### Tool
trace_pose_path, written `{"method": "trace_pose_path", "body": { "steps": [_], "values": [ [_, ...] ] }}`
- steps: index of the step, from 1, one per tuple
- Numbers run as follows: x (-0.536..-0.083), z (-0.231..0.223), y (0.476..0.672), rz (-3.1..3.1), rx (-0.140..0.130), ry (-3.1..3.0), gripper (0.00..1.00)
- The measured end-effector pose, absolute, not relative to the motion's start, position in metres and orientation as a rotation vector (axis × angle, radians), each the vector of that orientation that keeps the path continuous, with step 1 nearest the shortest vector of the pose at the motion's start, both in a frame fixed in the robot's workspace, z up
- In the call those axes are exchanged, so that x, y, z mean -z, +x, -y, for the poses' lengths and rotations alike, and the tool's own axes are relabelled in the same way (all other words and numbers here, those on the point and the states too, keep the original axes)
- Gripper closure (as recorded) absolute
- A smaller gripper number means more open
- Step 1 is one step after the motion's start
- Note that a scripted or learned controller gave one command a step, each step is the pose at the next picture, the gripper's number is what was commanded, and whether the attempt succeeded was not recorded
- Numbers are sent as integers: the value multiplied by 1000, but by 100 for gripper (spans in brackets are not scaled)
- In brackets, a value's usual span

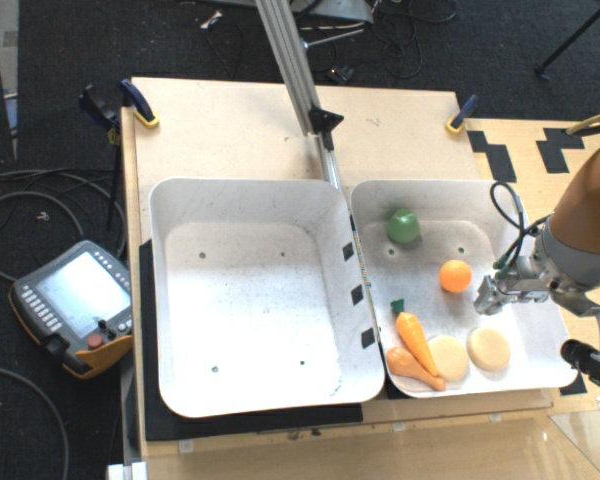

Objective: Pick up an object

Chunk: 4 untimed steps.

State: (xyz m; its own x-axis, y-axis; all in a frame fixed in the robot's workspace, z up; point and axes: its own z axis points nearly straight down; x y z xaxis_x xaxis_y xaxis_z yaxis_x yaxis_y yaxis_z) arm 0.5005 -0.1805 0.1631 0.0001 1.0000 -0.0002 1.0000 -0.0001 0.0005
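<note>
Pincer [488,298], finger state indeterminable, hung in the right bin [435,196]; orange ball [455,275] just left, pale disc [488,349] just below; risk judged: descent between them, closing on nothing.

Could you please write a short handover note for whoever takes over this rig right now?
Gripper: low over the right bin, just right of the orange ball; nothing seen held.
In that bin: green ball at the back, carrot and two pale round pieces at the front.
Left bin: no items.
Done: nothing picked yet. Left: grasp and lift one object.
</note>
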Motion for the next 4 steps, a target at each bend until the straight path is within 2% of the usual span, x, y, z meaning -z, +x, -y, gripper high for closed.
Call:
{"method": "trace_pose_path", "body": {
  "steps": [1,2,4],
  "values": [
    [-222,185,494,-2219,-4,2215,100],
    [-275,185,496,-2221,-4,2213,100],
    [-252,87,567,-2230,-2,2211,100]
  ]
}}
